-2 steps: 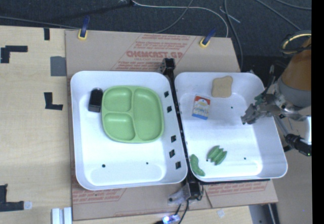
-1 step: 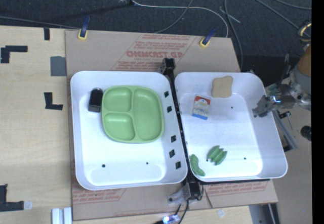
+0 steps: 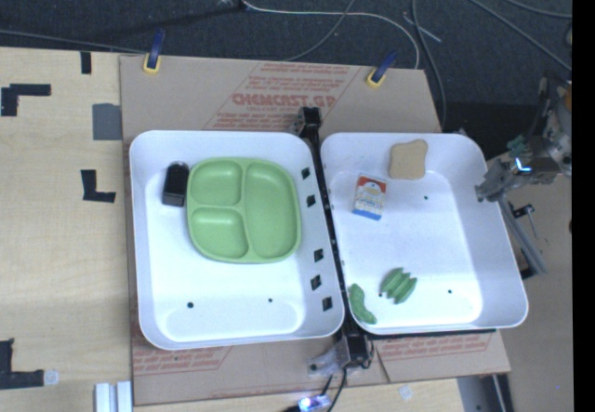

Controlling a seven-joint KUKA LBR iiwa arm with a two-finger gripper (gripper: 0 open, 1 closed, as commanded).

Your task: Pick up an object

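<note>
Green pea pods (image 3: pixel 398 285) lie near the front of the right white bin (image 3: pixel 483 285), with a small printed carton (image 3: pixel 370 197) and tan bread slice (image 3: pixel 408 159) further back. Beyond that bin's right rim sits the gripper (image 3: pixel 521 166); I cannot tell its jaw state.

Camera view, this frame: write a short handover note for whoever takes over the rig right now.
Gripper: at the right bin's right rim, outside it; nothing seen held, finger state unclear.
Right bin: tan bread slice at the back, small red-and-white carton beside it, green pea pods near the front, another green pod at the front left corner.
Left bin: green divided plate with a black block at its left.
Done: nothing picked.
Left: choose an object, descend, grasp, lift.
</note>
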